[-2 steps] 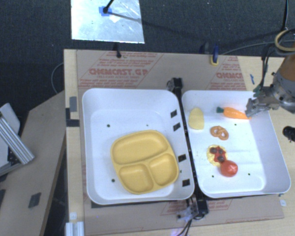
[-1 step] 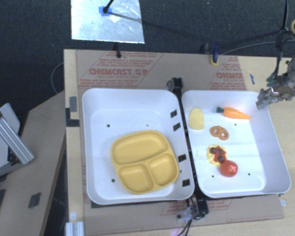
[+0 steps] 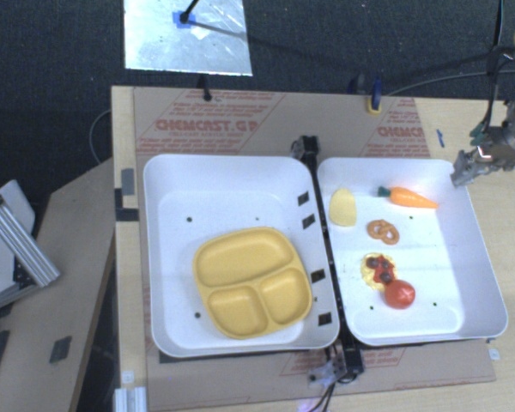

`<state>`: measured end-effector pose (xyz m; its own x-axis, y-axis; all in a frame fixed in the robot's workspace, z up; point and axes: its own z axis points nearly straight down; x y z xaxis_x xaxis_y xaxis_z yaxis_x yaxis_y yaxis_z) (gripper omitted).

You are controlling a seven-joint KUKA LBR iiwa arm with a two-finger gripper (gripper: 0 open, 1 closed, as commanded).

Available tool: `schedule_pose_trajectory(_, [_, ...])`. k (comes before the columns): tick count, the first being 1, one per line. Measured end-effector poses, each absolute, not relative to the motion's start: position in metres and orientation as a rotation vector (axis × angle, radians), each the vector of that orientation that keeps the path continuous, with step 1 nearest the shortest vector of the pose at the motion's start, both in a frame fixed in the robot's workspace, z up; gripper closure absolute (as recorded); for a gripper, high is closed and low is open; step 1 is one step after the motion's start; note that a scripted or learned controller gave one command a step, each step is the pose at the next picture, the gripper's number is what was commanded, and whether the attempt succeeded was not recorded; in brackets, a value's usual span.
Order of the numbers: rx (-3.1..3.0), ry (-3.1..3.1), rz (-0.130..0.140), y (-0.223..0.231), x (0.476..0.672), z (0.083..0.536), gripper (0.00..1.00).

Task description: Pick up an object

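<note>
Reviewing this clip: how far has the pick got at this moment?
Nothing looks picked yet. The carrot, pretzel, tomato and pale yellow piece all lie in the right bin. The hand sits over that bin's far right rim. Descent, grasp and lift remain.

Two white bins on the surface [image 3: 240, 114], seen from above.
The left bin [image 3: 167, 230] holds a yellow divided tray [image 3: 251, 280]; the right bin [image 3: 472, 264] holds a carrot [image 3: 409, 197], pretzel [image 3: 383, 230], tomato [image 3: 400, 294] and pale yellow piece [image 3: 343, 206]. The tool [image 3: 468, 168] hovers at its far right corner.

Both white bins [image 3: 232, 178] look like smooth, faintly glossy plastic; the yellow tray [image 3: 253, 280] inside the left one looks matt plastic, the bench [image 3: 266, 114] beneath like brown printed cardboard.
</note>
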<state>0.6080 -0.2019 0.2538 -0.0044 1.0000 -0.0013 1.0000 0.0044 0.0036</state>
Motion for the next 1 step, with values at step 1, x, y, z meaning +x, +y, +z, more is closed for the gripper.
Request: schedule_pose_trajectory(1, [2.212, 2.231, 0.002, -0.1538, 0.5923, 0.2608, 1.00])
